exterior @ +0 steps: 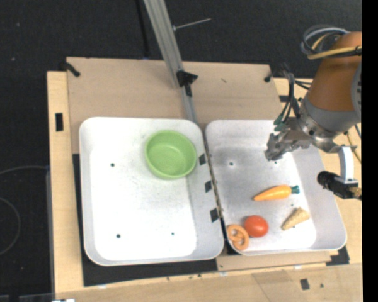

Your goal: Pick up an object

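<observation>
Hovering over the right bin [239, 137], the gripper [275, 151] is carrying nothing; its grip I cannot tell. Probably lining up on the carrot [272, 194], lying just below it.

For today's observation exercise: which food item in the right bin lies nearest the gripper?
The orange carrot with green tip, directly below the gripper; the others lie lower.
</observation>
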Controlling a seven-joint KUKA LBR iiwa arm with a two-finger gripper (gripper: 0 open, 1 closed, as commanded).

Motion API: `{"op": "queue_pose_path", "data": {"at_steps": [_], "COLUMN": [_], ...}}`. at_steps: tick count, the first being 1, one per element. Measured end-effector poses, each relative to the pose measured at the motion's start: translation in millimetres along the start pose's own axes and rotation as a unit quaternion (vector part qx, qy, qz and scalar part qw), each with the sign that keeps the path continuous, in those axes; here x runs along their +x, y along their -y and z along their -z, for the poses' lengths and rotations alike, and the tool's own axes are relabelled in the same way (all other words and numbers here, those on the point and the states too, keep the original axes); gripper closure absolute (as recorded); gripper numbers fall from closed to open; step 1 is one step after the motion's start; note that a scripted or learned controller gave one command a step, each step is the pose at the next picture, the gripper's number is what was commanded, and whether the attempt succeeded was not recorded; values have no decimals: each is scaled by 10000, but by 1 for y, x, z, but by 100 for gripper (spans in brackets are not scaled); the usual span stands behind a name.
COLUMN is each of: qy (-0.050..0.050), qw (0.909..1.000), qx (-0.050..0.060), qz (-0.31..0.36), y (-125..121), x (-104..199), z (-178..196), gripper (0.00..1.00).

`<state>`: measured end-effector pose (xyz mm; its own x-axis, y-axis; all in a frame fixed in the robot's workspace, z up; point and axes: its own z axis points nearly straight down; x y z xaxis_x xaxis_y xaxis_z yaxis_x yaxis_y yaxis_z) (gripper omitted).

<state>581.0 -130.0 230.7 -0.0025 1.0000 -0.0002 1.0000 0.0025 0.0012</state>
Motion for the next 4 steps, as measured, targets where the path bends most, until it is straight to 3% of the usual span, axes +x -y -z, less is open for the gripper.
{"op": "queue_pose_path", "data": {"at_steps": [3, 4], "qy": [-17, -12], "qw": [10000, 10000], "qx": [16, 32], "qz": [31, 30], "y": [17, 24], "x": [151, 214], "z": [28, 22], "gripper": [100, 100]}}
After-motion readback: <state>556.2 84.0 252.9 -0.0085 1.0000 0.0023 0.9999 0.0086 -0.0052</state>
